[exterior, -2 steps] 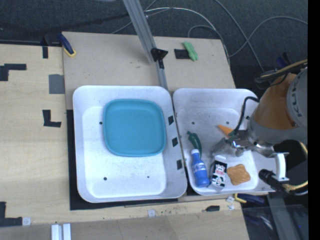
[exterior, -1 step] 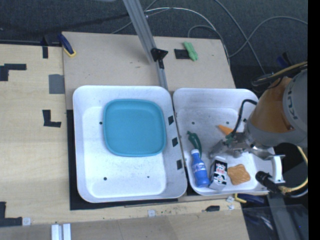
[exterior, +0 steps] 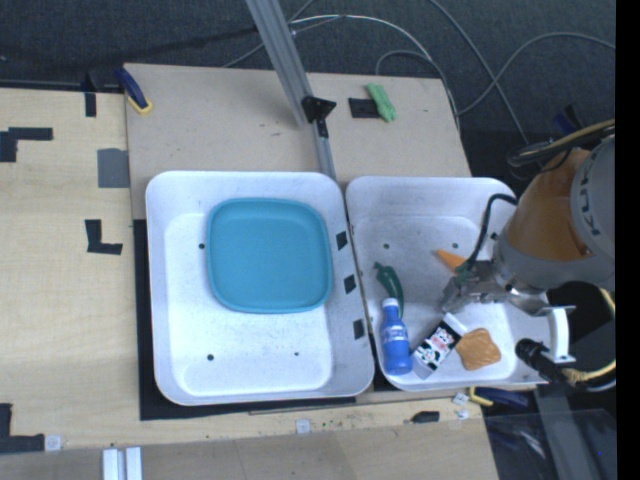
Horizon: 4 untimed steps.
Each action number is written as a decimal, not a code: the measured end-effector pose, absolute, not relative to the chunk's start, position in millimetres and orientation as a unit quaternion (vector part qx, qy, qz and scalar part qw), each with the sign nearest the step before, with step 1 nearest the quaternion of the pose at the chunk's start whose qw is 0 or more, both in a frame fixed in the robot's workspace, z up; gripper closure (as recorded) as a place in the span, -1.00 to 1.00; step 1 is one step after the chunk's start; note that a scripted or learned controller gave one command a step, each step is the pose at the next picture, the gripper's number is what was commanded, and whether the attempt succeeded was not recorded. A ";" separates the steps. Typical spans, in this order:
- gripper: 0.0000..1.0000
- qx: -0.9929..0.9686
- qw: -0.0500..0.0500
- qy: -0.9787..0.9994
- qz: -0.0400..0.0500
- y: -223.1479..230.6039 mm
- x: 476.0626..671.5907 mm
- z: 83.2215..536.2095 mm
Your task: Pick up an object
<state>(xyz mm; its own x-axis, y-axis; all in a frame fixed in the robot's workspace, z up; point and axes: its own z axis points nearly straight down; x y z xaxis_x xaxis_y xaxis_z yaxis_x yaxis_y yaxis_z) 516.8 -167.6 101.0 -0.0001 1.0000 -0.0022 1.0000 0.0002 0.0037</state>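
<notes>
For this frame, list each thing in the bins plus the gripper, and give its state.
Square blue plastic plate: lying flat in the left white bin, untouched.
Blue spray bottle with green nozzle: lying on its side in the right white bin.
Small black-and-white box: lying tilted beside the bottle.
Brown lumpy object: resting beside the box.
Orange carrot-like piece: lying partly behind the arm.
Gripper: low over the right bin, grasp unclear.

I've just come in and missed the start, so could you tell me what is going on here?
The arm reaches in from the right, and its gripper is low over the right bin, beside an orange piece and above a black-and-white pack. A blue bottle and a brown lump lie nearby. Nothing is visibly held. A blue plate sits in the left bin.
</notes>
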 end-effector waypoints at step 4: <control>1.00 0.706 -0.001 0.709 0.000 -126.9 512.7 239.9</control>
